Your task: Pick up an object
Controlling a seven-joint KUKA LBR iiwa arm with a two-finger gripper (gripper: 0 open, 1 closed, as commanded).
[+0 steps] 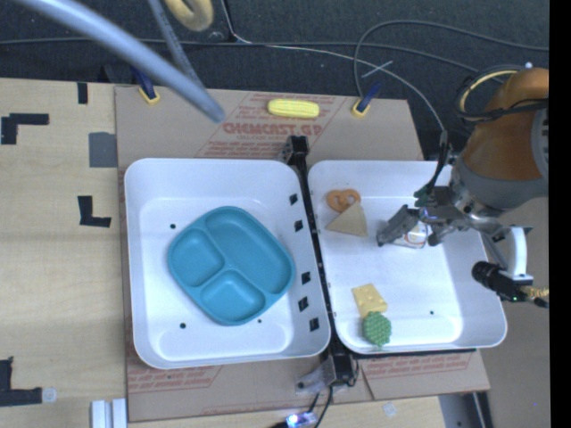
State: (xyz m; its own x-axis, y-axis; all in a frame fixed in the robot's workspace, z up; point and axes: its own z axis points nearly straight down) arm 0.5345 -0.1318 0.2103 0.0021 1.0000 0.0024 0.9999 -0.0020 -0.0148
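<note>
Over the right bin (464,324) you see the grey arm (504,163) reaching in from the right, its orange band high near the upper right corner. Your gripper (403,231) hangs above the bin's middle, pointing left, with something small and pale just beside its tip; you cannot tell what that is, nor whether the tool stands wide, narrow, or closed on anything, since the tip is dark and blurred from this angle.

Within that same bin, look for the things you could pick. A pretzel (342,200) lies near the top left corner, touching a tan wedge (349,222) just below it; both sit a little to the left of the gripper. Lower down, a yellow cracker (368,299) lies beside a green round piece (376,329), the two touching near the bin's front wall, well apart from the gripper.

Across the divider, the left bin (152,239) holds a blue divided plate (230,264), lying flat and turned at a slant.

Behind both bins, a yellow corn-like piece (293,109) rests on the brown board (259,127).
</note>
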